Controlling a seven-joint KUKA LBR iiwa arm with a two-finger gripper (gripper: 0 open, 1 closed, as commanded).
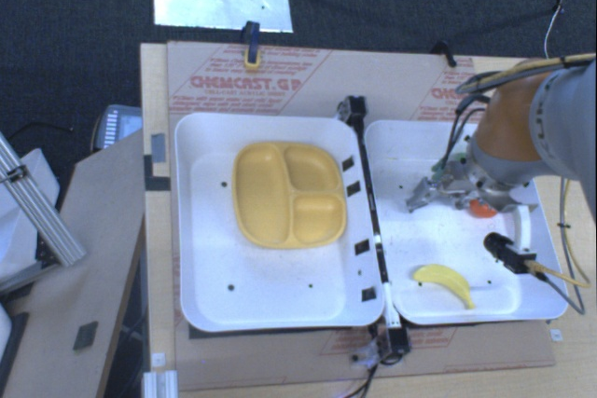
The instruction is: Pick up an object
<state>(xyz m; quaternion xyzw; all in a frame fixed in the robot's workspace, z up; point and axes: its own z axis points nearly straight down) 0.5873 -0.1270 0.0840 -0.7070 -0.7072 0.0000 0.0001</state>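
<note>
yellow divided plate [287, 195] | in left bin [201, 228] | middle

both bins, the left bin [201, 228] and the right bin [401, 163], look like smooth white plastic with a soft sheen. the divided tray [287, 194] looks like matt yellow plastic, smooth and moulded. the banana [446, 281] has a smooth, faintly glossy yellow skin. the counter [308, 75] under the bins carries a sheet with a brownish papery film printed in red. the arm [541, 121] has a smooth grey shell with a glossy orange band. the floor [75, 5] looks like rough dark carpet.
</note>
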